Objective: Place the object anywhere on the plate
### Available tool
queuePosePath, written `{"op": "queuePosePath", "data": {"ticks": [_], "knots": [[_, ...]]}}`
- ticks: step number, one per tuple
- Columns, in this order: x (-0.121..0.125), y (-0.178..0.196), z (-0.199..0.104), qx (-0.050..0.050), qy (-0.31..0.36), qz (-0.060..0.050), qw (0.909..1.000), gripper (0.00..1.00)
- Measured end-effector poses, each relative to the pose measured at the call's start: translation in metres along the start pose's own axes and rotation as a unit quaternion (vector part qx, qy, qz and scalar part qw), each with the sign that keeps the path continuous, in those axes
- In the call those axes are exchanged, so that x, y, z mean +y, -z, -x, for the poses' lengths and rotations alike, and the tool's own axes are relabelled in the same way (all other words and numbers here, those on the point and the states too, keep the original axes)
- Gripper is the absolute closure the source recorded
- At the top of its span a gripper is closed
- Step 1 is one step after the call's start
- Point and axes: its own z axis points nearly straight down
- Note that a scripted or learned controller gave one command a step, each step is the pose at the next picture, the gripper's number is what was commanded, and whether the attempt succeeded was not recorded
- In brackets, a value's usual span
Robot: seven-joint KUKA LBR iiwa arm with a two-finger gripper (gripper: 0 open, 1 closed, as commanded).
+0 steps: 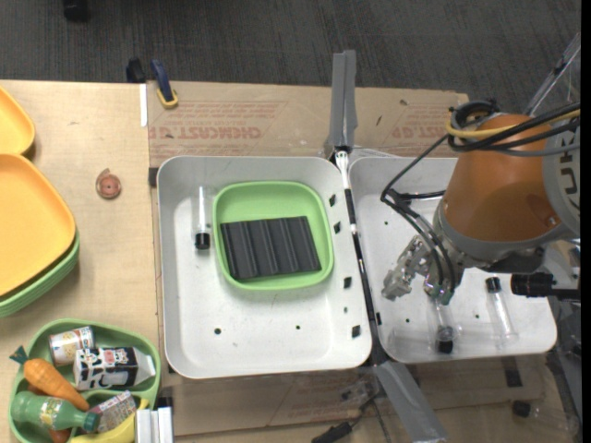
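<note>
A green square plate (224, 206) sits in the left white bin (268, 344). A dark grey ribbed rectangular pad (270, 246) lies flat on the plate and covers most of its floor. My gripper (417, 280) hangs over the right white bin (397, 344), low near that bin's left-centre, below the orange band (494, 197) of the arm. It is well to the right of the plate, and nothing can be made out between its jaws.
A white pen-like tube with a black cap (201, 218) lies in the left bin beside the plate. Two clear tubes (443, 329) (499, 305) lie in the right bin. Yellow plates (28, 220) and a bowl of toy food (78, 381) sit on the bench at left.
</note>
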Motion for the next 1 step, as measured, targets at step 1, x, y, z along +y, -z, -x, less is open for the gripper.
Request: {"op": "queuePosePath", "data": {"ticks": [1], "knots": [[0.0003, 0.0000, -0.0001, 0.000, 0.001, 0.000, 1.0000, 0.00]]}}
